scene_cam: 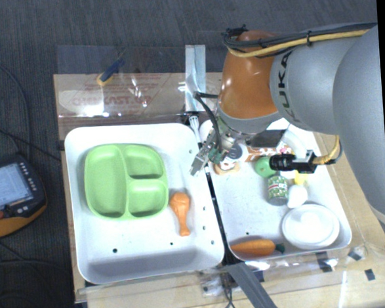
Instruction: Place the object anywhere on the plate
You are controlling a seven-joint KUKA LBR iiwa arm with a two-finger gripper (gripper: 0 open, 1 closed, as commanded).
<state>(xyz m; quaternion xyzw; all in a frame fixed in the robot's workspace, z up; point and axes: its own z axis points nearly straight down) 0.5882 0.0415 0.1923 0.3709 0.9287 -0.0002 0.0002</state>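
A green divided plate (124, 180) lies in the left bin (101, 262), toward its left side. An orange toy drumstick (181, 211) rests on the bin floor just right of the plate's lower right corner, touching nothing else. My gripper (208, 155) hangs over the wall between the two bins, near their far end, above and to the right of the drumstick. The orange wrist and grey arm hide what lies straight under the gripper.
The right bin (249, 208) holds an orange carrot (253, 247) at its near edge, a white bowl (308, 226), a small can (278, 189), a green piece (264, 166) and a yellow piece (300, 194). A handheld pendant (9, 190) lies left of the bench.
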